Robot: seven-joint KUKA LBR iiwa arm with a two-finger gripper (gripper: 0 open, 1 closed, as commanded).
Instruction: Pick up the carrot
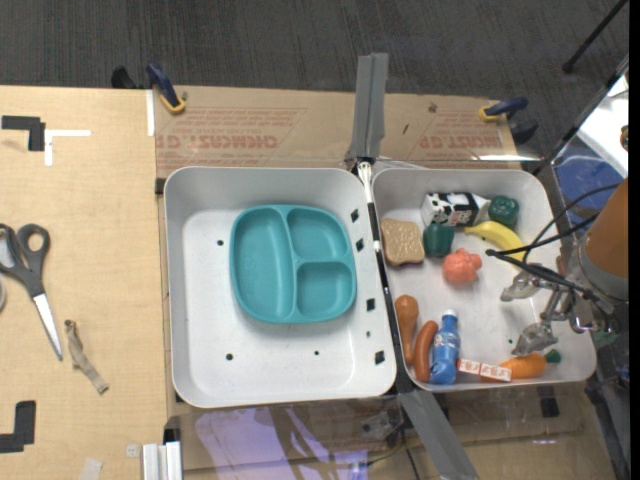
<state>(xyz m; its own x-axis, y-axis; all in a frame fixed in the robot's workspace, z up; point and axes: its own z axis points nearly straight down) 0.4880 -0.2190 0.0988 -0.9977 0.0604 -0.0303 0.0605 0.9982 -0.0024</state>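
Observation:
The carrot (524, 367) is orange with a small green top and lies flat in the front right corner of the right bin (484, 314), close to the front wall. My gripper (526, 315) reaches in from the right and hovers just above and behind the carrot. Its two metal fingers (517, 289) stand apart, open, with nothing between them. The lower fingertip is close over the carrot's green end; I cannot tell whether it touches.
The right bin also holds a blue bottle (445, 346), two sausages (407, 317), a red-and-white packet (483, 370), a pink ball (461, 267), a banana (495, 234), a bread slice (402, 241) and a toy cow (450, 208). A teal divided plate (295, 264) lies in the left bin. Scissors (30, 273) rest far left.

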